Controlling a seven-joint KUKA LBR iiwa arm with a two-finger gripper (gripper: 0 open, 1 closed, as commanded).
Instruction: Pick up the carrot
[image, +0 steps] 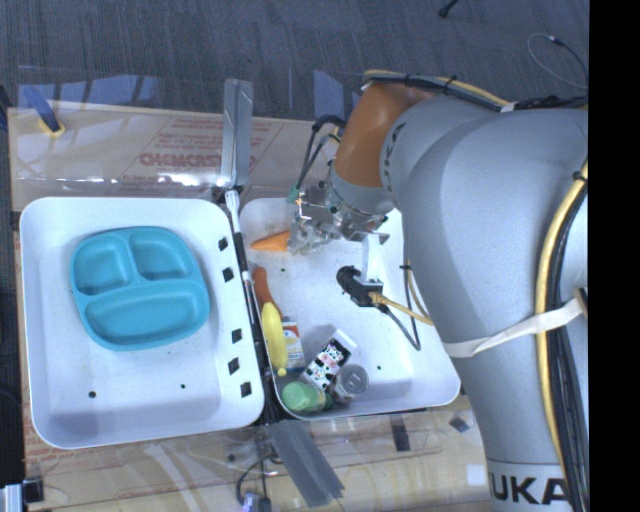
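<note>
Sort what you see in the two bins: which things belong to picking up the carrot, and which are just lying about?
Part of the job: carrot; gripper; right bin.

Lying about: blue divided plate; left bin; banana; hot dog; green fruit; small can; black-and-white carton.

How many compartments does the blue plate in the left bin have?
3. The blue plate has two smaller compartments side by side at its far end and one long compartment across its near end. It lies in the left bin.

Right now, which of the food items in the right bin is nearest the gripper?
The orange carrot, lying at the bin's far left end right beside the gripper. The hot dog, yellow banana and green item lie further toward the near edge.
</note>
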